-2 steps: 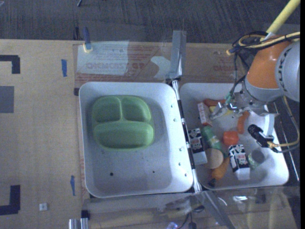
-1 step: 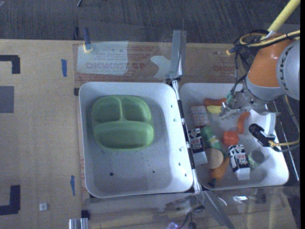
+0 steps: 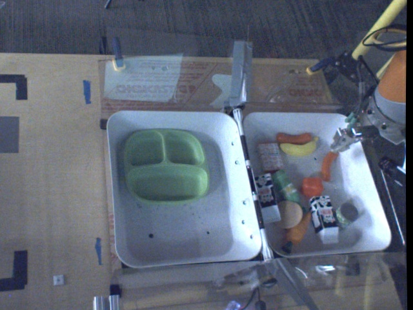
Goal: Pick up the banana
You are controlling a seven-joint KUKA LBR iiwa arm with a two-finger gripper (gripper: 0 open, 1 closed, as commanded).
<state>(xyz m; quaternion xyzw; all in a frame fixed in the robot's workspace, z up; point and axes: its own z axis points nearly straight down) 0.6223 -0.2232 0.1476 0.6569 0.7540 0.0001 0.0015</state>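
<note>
**Operator:** Jaws first, since you'll ask: I can't tell how they stand. From my feed the gripper (image 3: 343,138) is a small pale metal shape hanging over the right bin's (image 3: 374,192) right side, near its upper corner, and nothing reads as gripped.

**Supervisor:** Where's the banana?

**Operator:** I see the banana (image 3: 299,148) in the upper part of the right bin, lying flat on the floor. Its long axis runs close to left-right across my view, with the right tip lifted slightly toward the top edge, so it curves like a shallow smile. An orange-red sausage-shaped toy (image 3: 293,137) lies just above it, roughly parallel, touching or nearly so.

**Supervisor:** And the arm?

**Operator:** I have the arm (image 3: 393,102) coming in from the right, orange band showing above the wrist, with the gripper angled down and leftward. The tool end sits to the right of the banana, near it but apart. A small orange carrot-like piece (image 3: 328,165) stands just below the gripper.

**Supervisor:** Anything else close by?

**Operator:** A pinkish block (image 3: 269,155) lies left of the banana. The left bin (image 3: 129,237) holds a green divided plate (image 3: 166,165).
</note>
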